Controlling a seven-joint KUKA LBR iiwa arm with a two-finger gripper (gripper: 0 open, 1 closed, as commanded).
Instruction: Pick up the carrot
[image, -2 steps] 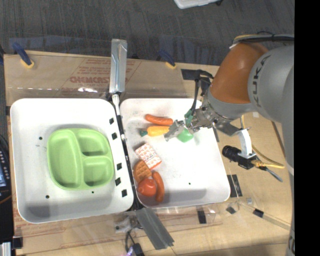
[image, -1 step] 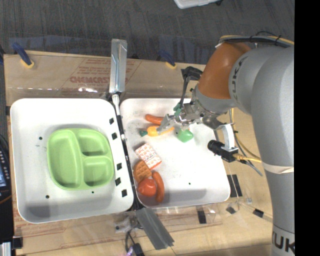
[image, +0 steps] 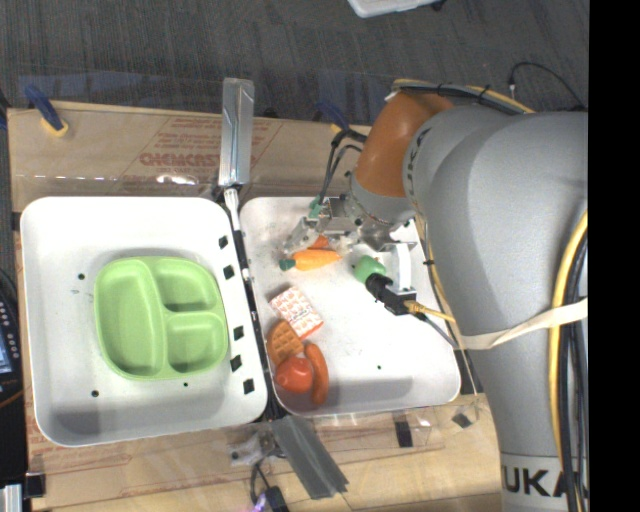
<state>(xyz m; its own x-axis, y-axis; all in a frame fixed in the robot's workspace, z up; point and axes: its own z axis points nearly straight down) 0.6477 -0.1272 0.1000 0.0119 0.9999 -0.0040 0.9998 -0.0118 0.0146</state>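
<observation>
The carrot (image: 312, 259), orange with a small green tip at its left end, lies on its side in the back part of the right bin (image: 400, 370). My gripper (image: 322, 237) is low over the bin right behind the carrot, close enough to touch or nearly touch its top edge. The wrist and the orange band rise to the right of it. The carrot looks to be resting on the bin floor.
A small green object (image: 364, 268) lies just right of the carrot. Nearer the front are a red-and-white patterned packet (image: 297, 311), a brown waffle-like piece (image: 283, 341) and a red-orange toy food (image: 301, 376). The left bin (image: 50, 300) holds a green divided plate (image: 160, 318).
</observation>
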